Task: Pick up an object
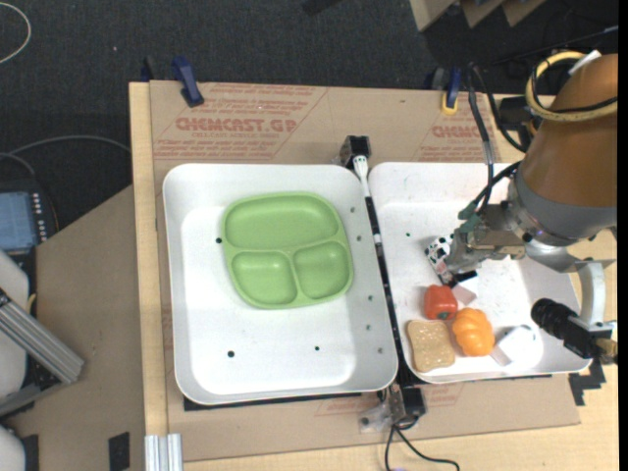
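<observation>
- claw (448, 261) sits low over the right bin (412, 199), near the bin's middle, on the arm (574, 145) coming in from the view's right
- claw state: cannot tell, the wrist body hides whether it is released or clenched; nothing visibly in its grip
- red object (441, 302) lies on the right bin's floor just below the claw in the view, close to it; whether they touch cannot be told
- red object is squat and blocky, no clear long axis, so no pointing direction can be read
- orange object (473, 332) is just beside the red one, toward the bin's near-right; roundish, with a small nub at its upper left
- tan slice (430, 346) lies flat at the near edge of the right bin, touching or nearly touching the orange object; its long axis runs roughly near-to-far in the view, tilted slightly
- white object (518, 341) lies near the right bin's near-right corner, shape unclear
- left bin (196, 292) holds a green divided tray (287, 250), flat, one wide compartment on the far side and two smaller ones on the near side
</observation>
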